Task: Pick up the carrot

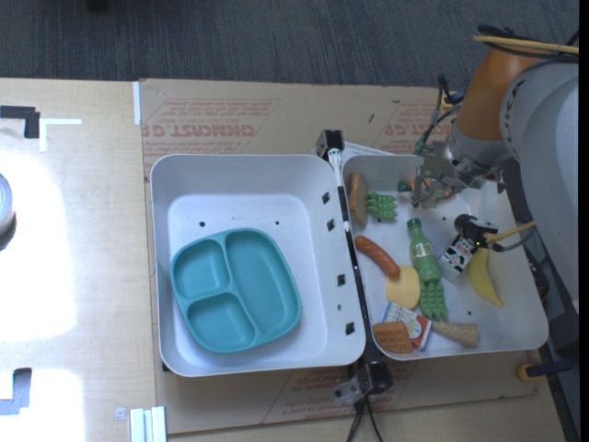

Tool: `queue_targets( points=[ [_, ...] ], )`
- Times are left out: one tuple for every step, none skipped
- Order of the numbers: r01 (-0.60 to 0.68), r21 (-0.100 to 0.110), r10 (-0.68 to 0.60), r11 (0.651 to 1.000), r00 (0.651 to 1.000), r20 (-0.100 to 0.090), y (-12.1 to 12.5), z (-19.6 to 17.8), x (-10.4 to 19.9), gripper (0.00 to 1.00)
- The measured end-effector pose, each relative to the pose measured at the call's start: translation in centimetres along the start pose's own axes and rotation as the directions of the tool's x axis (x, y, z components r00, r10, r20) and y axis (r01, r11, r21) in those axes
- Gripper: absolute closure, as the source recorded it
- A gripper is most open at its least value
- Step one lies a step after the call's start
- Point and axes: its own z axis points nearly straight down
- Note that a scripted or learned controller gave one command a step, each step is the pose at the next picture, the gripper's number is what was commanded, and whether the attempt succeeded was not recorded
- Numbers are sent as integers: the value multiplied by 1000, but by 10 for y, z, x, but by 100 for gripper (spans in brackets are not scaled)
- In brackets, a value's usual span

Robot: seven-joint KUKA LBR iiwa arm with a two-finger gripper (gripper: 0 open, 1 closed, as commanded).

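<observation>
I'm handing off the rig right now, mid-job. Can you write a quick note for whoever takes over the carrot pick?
Gripper: low over the far end of the right bin, near the green toy. Its grip state can't be made out.
Carrot: what looks like it, the orange piece, lies on the right bin's floor by the divider, apart from the gripper, next to the green bottle.
Done: arm is over the correct bin.
Left: move to the carrot, grasp it, lift.
</observation>
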Motion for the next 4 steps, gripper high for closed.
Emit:
queue_targets(
  points=[
    [-318, -8, 318, 948, 948, -7, -16, -111, -12, 100],
    [-317, -7, 317, 948, 948, -7, -16, -111, -12, 0],
    [-222, -22, 222, 975, 975, -10, 1, 1, -10, 0],
    [-467, 25, 468, 884, 883, -24, 19, 8, -62, 0]
  ],
)
